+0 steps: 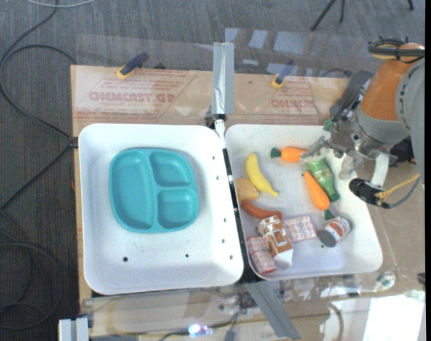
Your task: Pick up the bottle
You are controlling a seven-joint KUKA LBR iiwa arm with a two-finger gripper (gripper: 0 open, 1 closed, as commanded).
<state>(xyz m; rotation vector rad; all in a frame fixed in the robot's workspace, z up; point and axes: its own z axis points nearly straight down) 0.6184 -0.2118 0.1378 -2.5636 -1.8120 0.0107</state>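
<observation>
Bottle (322,177), green, lies in the right bin (368,258) next to a carrot (316,190). We see our claw (336,151) right above its top end. We cannot tell its grip.

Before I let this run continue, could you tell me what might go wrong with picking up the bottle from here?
The gripper sits over the green bottle, which lies flat against a carrot; the fingers might catch the carrot instead. A second carrot lies close by and could get knocked. The bottle is also near the right bin's far side, so it may slide away.
</observation>
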